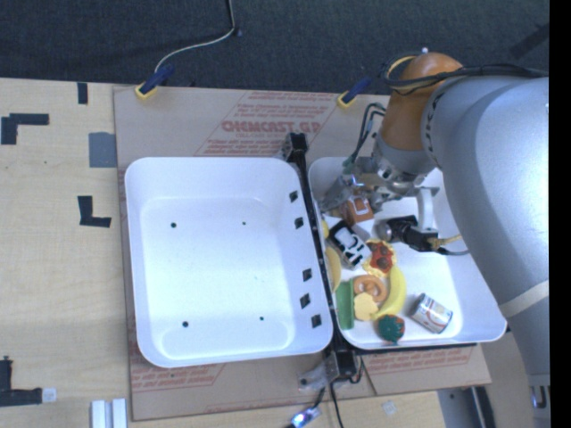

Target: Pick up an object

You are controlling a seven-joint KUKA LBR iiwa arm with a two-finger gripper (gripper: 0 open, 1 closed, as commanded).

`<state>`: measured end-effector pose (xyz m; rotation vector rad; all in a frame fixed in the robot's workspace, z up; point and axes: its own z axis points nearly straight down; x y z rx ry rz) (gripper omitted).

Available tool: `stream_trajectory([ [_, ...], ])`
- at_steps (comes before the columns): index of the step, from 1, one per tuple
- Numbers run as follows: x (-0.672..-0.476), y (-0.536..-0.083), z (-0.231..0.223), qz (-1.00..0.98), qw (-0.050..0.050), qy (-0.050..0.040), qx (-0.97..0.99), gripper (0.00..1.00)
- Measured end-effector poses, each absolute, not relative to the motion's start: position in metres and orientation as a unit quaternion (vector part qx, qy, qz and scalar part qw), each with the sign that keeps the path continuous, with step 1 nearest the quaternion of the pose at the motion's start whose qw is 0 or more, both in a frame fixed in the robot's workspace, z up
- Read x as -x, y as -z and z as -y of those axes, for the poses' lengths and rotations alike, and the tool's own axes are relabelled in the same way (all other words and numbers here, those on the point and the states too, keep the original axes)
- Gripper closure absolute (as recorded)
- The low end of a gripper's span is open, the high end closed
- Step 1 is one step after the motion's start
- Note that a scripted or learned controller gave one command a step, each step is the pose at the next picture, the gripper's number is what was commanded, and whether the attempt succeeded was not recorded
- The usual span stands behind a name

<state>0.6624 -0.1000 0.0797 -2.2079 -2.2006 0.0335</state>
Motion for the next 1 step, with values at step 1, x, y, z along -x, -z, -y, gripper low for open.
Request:
stream_trajectory([
  [1,-0.6691,-0.0966,0.1,0.708,-0.001,-0.0003,0.706,1.0],
])
